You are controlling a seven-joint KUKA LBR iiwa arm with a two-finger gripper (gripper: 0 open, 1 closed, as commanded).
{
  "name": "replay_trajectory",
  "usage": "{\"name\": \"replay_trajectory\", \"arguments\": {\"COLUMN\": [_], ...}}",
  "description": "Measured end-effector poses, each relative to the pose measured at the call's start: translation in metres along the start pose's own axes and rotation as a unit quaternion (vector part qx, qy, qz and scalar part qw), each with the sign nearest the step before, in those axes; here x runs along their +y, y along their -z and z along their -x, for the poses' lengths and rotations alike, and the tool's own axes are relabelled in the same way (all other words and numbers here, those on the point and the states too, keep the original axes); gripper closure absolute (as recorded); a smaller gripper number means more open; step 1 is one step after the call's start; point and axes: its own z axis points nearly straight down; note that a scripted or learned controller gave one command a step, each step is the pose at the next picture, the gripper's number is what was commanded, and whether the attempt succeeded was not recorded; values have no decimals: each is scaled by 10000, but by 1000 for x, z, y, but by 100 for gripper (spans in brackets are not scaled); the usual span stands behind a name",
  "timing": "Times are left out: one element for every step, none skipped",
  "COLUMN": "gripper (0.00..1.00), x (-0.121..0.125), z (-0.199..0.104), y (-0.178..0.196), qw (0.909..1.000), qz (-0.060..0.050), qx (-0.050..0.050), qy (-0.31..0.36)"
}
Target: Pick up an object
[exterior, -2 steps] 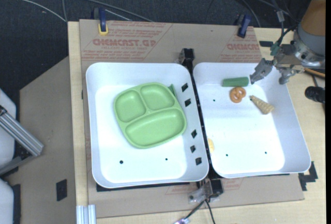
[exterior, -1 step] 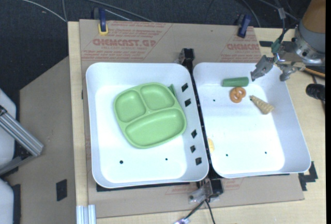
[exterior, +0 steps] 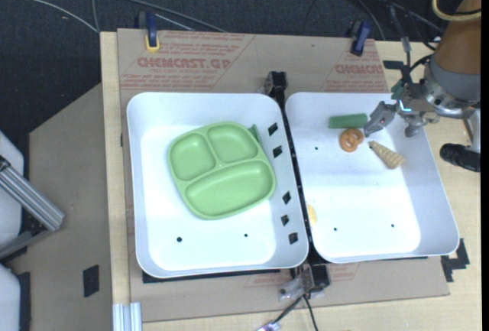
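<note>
The right bin holds three small items near its far edge: a flat green block, an orange ring-shaped piece and a beige cone. My gripper hangs over the bin's far right part, just right of the green block and above the cone. Its fingers are spread open and nothing sits between them. The left finger points down toward the orange ring. The left bin carries a green divided plate.
A small yellow bit lies at the right bin's left rim, by the black clips along the divider. Blue clamps hold the cardboard base at the back. The arm's orange band rises at the right edge.
</note>
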Motion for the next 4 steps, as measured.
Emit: {"name": "replay_trajectory", "arguments": {"gripper": [0, 0, 100, 100], "x": [3, 3, 5, 14], "z": [-1, -2, -2, -2], "y": [-63, -111, -96, -35], "qw": [10000, 10000, 10000, 10000], "qz": [-4, 6, 37, 74], "qx": [3, 2, -3, -20], "qy": [6, 8, 6, 12]}}
